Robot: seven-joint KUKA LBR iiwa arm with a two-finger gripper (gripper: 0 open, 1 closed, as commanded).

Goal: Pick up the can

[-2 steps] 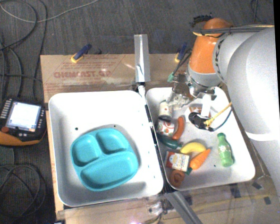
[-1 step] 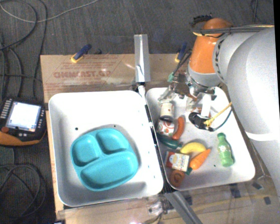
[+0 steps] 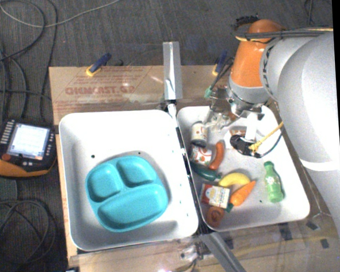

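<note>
Claw [image 3: 215,119] hovers at the right bin's [image 3: 289,211] 11 o'clock corner. Can [image 3: 199,132] sits just beside it. Cannot tell claw state.

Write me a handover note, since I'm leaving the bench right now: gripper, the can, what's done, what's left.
Gripper: low over the back of the right bin; whether it is open or shut cannot be told.
Can: lying in the right bin by its left wall, just beside the gripper, above the sausage.
Done: arm is at the can.
Left: grasp it and lift it.
</note>
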